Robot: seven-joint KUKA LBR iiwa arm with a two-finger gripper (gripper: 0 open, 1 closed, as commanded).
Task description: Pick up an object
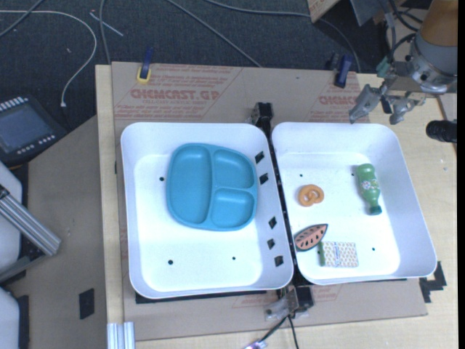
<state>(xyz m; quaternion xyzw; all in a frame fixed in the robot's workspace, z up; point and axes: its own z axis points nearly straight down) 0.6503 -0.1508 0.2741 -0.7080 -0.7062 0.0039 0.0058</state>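
A grey KUKA arm with an orange band hangs over the far right corner of the bench, its two-finger gripper (379, 107) poised above the back rim of the right bin (414, 224), fingers spread apart and nothing between them. Below it, four small objects lie scattered on the bin floor: a green toy bottle (368, 187) with a pale label rests on its side near the right wall; an orange pretzel-shaped piece (311, 195) sits well to its left, towards the middle; an orange leaf-like piece (311, 236) lies nearer the front, close to the divider; and just beside that, a small patterned packet (339, 254), possibly a sachet, though its print is too fine to read. None of them touches the gripper. In the left bin (145, 260), a blue three-compartment plate (212, 186) lies flat towards the back. Both white bins sit side by side on a cardboard sheet (182, 89) printed in red lettering, held at its far edge by two blue clamps (146, 64), with loose cables (87, 20) trailing across the dark floor behind.
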